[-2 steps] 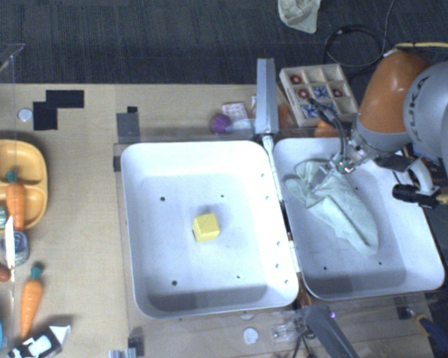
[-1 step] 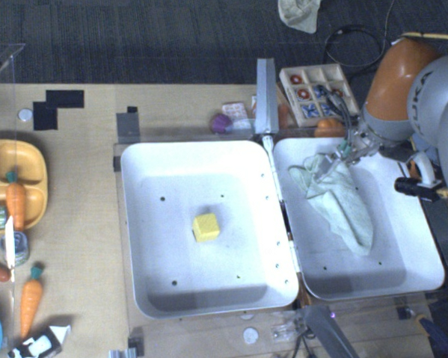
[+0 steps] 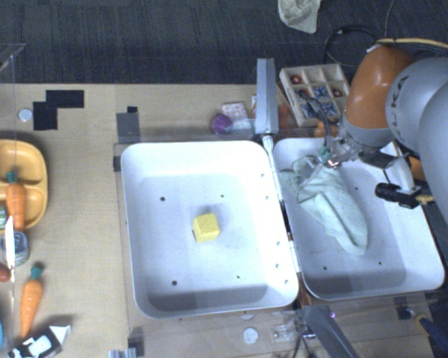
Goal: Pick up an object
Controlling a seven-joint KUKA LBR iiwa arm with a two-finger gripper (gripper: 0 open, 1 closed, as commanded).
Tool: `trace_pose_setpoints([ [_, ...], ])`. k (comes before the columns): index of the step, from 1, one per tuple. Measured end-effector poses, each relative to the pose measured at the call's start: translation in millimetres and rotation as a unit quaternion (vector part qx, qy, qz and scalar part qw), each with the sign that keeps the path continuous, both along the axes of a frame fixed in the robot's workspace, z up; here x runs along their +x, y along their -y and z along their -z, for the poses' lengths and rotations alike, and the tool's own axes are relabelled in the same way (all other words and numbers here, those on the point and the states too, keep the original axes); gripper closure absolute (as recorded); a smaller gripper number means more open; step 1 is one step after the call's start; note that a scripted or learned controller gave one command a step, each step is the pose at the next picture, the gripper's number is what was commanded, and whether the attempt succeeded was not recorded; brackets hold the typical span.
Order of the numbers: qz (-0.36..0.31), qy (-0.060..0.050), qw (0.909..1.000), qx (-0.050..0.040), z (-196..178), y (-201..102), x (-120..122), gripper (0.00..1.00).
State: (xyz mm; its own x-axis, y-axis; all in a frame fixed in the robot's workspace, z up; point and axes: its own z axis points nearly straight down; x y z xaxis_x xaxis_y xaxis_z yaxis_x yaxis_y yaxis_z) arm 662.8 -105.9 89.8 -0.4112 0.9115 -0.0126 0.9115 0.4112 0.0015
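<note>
Leftward first, the small yellow foam cube [image 3: 206, 227] sits alone near the middle of the left white bin [image 3: 147, 276], well apart from every wall, with open floor all round it. Between the bins runs the raised double rim [image 3: 279, 201], a ridge I would have to lift over to reach that side. In the right white bin [image 3: 379, 279] lies the pale green crumpled cloth [image 3: 334, 206], spread from the upper left corner down towards the middle. My gripper [image 3: 332, 155] is at the cloth's upper end, close to the bin's back wall and not far from the shared rim. I cannot tell how wide my hand stands, nor whether any cloth is caught in it; the wrist and the folds hide that.

The risk, as I judge it, is a thin pinch: a single fold may slide out as I rise, or the trailing cloth may drag on the rim. So near the back wall I have little room to shift sideways; straight up is the free way, and the lower half of this bin lies open.
</note>
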Motion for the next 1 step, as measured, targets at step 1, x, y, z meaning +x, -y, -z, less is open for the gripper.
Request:
trace_pose_setpoints([
  [1, -0.003, 0.006, 1.0, 0.0034, -14.0, -5.9, 4.2, 1.0],
])
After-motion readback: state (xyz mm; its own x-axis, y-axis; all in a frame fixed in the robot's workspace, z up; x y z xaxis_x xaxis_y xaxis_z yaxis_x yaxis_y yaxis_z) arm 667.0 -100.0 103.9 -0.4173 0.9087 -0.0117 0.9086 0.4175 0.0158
